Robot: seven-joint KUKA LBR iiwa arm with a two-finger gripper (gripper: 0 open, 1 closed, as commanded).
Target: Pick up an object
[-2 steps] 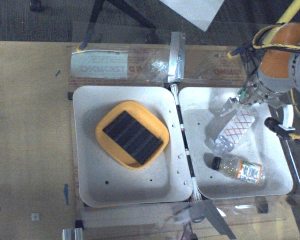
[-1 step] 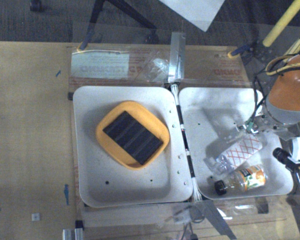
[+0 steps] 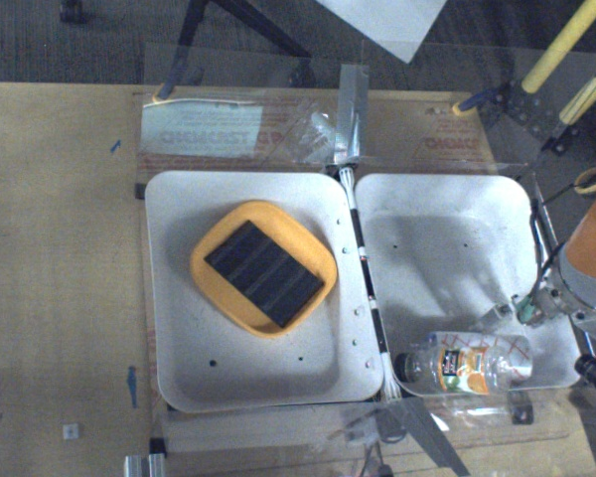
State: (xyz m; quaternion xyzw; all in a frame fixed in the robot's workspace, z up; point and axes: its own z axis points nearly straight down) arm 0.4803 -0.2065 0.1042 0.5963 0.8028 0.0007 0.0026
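Note:
A yellow rounded pad with a black ribbed top (image 3: pixel 263 268) lies in the middle of the left bin (image 3: pixel 174 366). A clear plastic bottle with an orange label (image 3: pixel 467 361) lies on its side along the front wall of the right bin (image 3: pixel 442 207), cap pointing left. The arm reaches in from the right edge, and its gripper (image 3: pixel 512 311) hangs low over the right side of that bin, just above and behind the bottle's right end. Nothing shows as held in it.
The two white bins sit side by side on a wooden bench, with a metal divider strip (image 3: pixel 363 266) between them. A clear plastic sheet (image 3: pixel 204 127) and a metal bracket (image 3: pixel 353 107) lie behind the bins. Cables run along the right bin's right wall.

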